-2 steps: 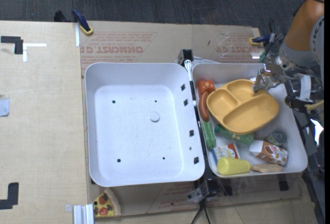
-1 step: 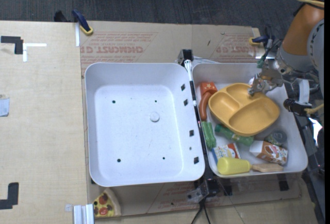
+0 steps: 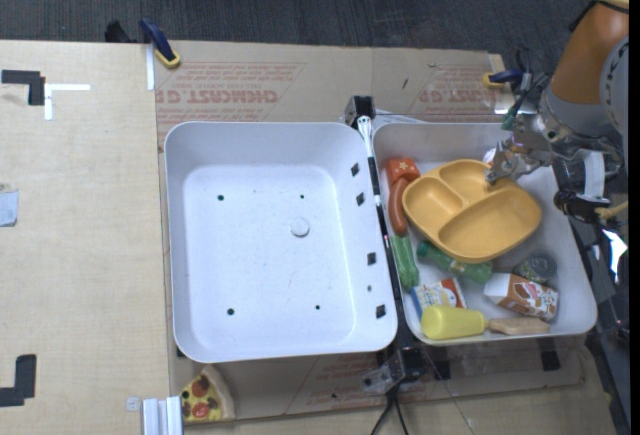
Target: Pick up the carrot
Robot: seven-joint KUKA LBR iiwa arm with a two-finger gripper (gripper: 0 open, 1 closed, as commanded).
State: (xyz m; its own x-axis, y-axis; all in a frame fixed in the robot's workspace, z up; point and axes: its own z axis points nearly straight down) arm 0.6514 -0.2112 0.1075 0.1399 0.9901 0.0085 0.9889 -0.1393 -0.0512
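The gripper [image 3: 500,169] was seen at the far rim of the yellow divided plate [image 3: 482,210]; whether it was spread or pressed together could not be told. The carrot [image 3: 398,208] lay wedged between plate and the right bin [image 3: 570,253] wall, so the plate risked being snagged instead. A yellow bottle [image 3: 452,323] and green vegetable [image 3: 405,261] were also held there; the left bin [image 3: 200,223] held a small disc [image 3: 300,229]

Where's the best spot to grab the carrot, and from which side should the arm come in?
Probably the carrot's orange body, from straight above. It lies lengthwise beside the right bin's left wall, with the yellow plate close on its other side, so the jaws would close across its width. The gap looks tight on both sides.
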